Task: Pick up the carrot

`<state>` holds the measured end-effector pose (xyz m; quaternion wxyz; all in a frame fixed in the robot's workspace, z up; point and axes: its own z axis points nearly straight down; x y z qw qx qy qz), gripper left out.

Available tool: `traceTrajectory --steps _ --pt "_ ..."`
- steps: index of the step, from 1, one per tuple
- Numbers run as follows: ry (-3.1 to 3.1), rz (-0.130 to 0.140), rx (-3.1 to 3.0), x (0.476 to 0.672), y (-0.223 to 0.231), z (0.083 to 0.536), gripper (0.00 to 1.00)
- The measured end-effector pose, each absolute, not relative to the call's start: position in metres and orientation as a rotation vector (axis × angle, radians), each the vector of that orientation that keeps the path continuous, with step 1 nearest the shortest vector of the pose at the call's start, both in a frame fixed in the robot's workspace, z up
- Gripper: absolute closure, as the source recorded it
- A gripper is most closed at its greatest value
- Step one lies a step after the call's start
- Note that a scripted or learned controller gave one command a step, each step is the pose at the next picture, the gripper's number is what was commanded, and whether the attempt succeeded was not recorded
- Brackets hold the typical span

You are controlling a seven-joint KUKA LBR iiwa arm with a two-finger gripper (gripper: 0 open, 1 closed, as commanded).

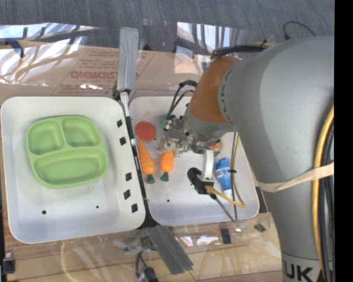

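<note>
Two orange carrots with green stem ends lie in the right bin [182,213]. The longer carrot [145,160] lies along the bin's left wall. The shorter carrot [166,163] sits just to its right. My gripper [172,141] hangs low right above the shorter carrot's top end, under the grey arm's wrist. The wrist hides most of the fingers, and I see nothing held between them.
A red round thing [145,130] lies at the right bin's upper left, just above the carrots. A blue and white packet [223,175] lies near the bin's right side. The left bin [12,157] holds a green divided plate [66,150].
</note>
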<state>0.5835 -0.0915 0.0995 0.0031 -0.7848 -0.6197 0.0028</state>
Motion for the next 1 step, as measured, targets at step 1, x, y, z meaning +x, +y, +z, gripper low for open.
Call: traceTrajectory --steps 1 --pt "-2.248 0.001 -2.192 0.6125 -0.0265 0.1919 1.0"
